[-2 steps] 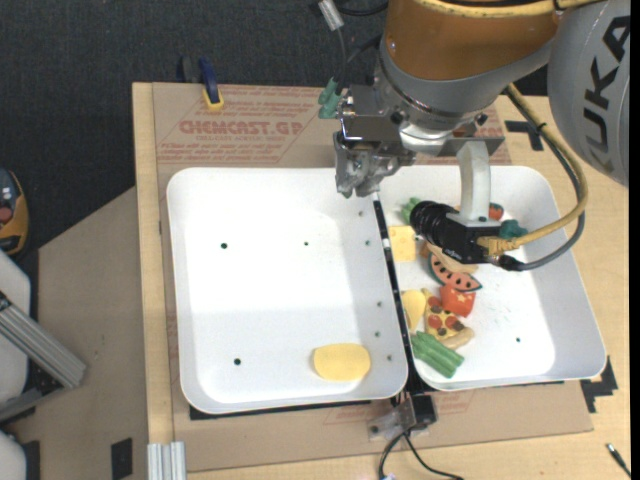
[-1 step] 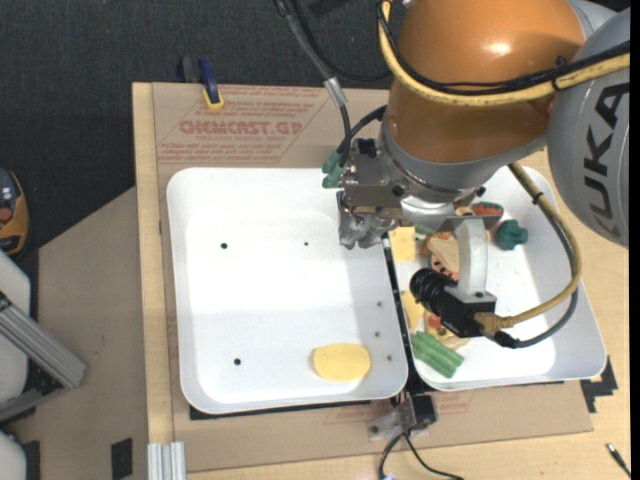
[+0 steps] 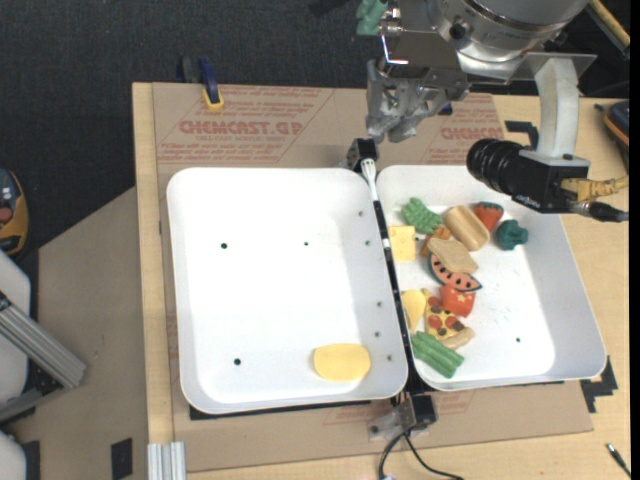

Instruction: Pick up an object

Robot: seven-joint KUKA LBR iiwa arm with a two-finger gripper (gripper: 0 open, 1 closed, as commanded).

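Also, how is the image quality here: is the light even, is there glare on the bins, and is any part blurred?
In the camera view the light is even and soft; the left bin and right bin look bright white without hard glare. The yellow disc casts almost no shadow. The toy food pile is sharp, while the gripper and the arm look slightly soft.

top edge chops off most of the arm [image 3: 520,8], and the gripper [image 3: 400,118] fingers are too blurry to read
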